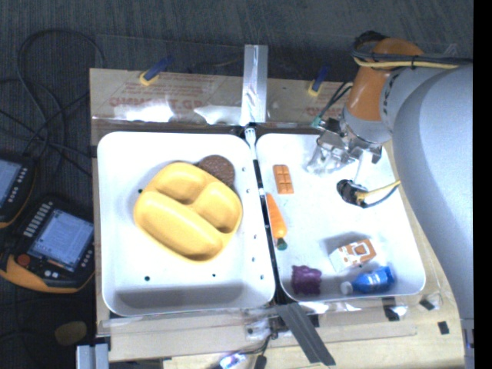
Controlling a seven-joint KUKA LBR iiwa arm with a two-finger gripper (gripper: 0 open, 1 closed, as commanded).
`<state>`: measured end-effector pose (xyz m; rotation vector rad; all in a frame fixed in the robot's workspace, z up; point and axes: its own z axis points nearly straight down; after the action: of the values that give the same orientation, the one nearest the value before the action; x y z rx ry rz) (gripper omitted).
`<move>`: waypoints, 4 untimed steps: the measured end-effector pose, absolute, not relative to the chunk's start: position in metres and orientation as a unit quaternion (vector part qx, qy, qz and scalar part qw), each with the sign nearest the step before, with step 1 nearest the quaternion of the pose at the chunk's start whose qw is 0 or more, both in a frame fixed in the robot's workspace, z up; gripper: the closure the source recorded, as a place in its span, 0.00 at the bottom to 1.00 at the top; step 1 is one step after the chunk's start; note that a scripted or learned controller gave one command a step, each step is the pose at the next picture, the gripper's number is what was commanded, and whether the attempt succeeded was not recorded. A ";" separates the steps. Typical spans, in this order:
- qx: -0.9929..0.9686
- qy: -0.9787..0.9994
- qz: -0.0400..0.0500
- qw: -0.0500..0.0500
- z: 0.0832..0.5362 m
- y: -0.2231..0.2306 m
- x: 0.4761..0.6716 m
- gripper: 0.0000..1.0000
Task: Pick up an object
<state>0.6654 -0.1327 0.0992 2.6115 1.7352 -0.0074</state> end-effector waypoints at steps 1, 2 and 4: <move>0.892 0.451 -0.002 0.000 0.135 -0.151 0.668 1.00; 0.900 0.436 -0.002 0.000 0.197 -0.133 0.668 1.00; 0.960 0.279 -0.003 0.001 0.183 -0.124 0.658 1.00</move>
<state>0.6581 -0.1241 0.1832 3.0148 0.8767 -0.0102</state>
